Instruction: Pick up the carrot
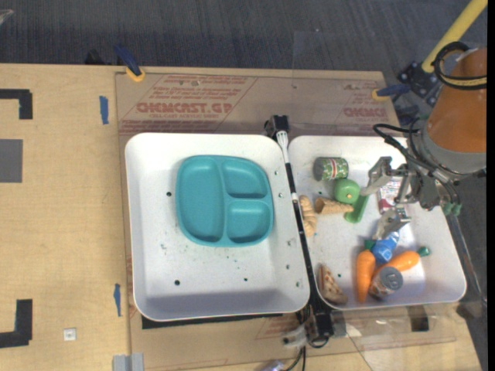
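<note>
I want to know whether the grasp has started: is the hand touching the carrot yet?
Apart. The camera view shows the hand above the carrot, with white bin floor and a blue object between them.

Glossy plastic carrot (364,273), matt cardboard (193,103).

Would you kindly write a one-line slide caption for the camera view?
KUKA gripper above the right bin, where a carrot lies among toy foods; a teal divided plate sits in the left bin.
</note>
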Available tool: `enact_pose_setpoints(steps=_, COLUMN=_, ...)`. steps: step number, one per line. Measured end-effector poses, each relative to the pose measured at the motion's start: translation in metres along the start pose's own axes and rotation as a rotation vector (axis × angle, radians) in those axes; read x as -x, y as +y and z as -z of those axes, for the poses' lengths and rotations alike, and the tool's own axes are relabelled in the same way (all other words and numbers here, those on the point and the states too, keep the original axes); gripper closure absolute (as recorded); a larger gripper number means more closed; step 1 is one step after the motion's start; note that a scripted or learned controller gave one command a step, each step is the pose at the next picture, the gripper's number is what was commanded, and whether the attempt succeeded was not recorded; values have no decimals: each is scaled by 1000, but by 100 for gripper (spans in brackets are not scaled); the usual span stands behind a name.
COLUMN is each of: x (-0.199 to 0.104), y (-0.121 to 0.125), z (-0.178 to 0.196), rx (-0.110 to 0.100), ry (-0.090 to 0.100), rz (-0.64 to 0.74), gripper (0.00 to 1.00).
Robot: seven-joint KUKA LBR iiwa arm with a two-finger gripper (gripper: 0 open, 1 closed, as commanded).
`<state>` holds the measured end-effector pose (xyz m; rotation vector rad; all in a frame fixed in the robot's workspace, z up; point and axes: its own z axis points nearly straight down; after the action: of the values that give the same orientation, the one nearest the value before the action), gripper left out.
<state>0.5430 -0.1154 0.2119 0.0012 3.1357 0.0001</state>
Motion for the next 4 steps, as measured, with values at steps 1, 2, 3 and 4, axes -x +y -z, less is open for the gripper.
enact_pose_setpoints(steps=1, x=-33, y=-25, z=-104, rx=-7, ry=-16, rz=53, gripper=0)
enact_pose_setpoints(steps=2, x=-47, y=3, z=-111, rx=-3, ry=-27, rz=14, gripper=0)
enact_pose_setpoints(steps=3, x=-55, y=9, z=-121, rx=0, ry=-14, rz=-11, gripper=0)
enact_pose_setpoints(steps=4, x=-50, y=9, z=-108, rx=-2, ry=-28, rz=-9, gripper=100)
